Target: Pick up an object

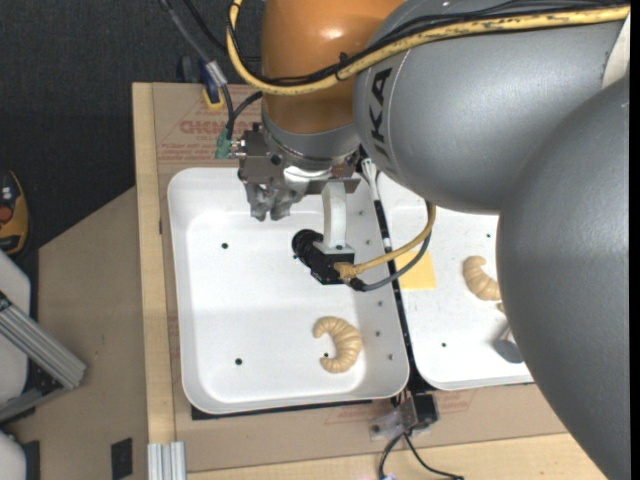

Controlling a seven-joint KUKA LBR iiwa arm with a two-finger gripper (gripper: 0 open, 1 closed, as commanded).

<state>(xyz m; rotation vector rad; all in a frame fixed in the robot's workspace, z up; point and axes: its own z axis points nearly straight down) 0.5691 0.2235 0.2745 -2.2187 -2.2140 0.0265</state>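
1. The gripper (270, 206) is hung over the back of the left bin (200, 368), likely staged for a descent.
2. Nothing is seen between its fingers; their spread cannot be told from this slant.
3. A pale, curled croissant-like object (340, 343) is seen lying near the bin's front right corner, well apart from the gripper.
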